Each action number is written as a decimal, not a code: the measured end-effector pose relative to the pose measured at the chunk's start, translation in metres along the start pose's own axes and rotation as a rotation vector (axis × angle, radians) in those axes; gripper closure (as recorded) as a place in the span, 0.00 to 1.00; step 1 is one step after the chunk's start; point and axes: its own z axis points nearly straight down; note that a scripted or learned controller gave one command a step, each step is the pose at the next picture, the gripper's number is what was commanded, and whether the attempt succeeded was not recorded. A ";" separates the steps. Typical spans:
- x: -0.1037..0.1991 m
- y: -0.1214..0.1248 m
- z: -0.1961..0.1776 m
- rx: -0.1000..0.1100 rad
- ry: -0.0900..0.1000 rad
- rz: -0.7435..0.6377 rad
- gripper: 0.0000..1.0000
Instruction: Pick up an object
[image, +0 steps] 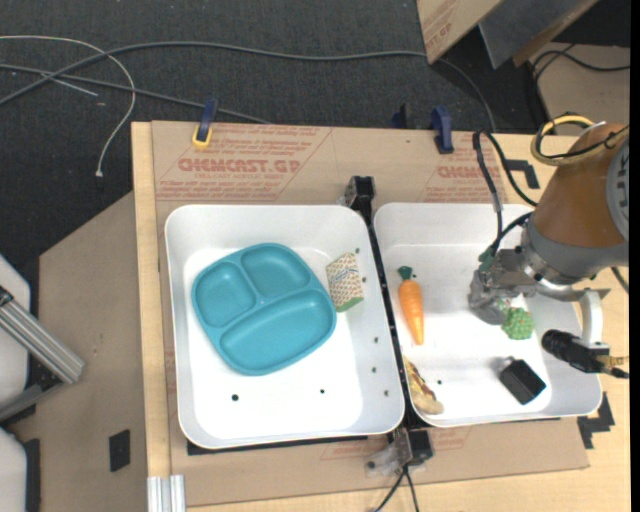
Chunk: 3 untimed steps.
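Jaws: I cannot tell from my feed whether they are apart or closed; the gripper (497, 298) is down in the right bin (450, 225), its tip a dark blur just beside a small green object (518, 323). Nothing shows clearly between them. A carrot (411, 309) lies near the bin's left wall, a tan scrap (424, 389) at its front-left corner, a black block (522, 380) toward the front right. Over in the left bin (200, 225) I see a blue plate (263, 307) with a patterned cup (345, 279) touching its right edge.
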 end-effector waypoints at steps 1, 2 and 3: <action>-0.003 0.006 -0.063 -0.003 -0.001 0.000 1.00; -0.005 0.018 -0.117 -0.002 -0.001 0.000 1.00; 0.039 -0.001 -0.107 0.007 0.002 -0.001 1.00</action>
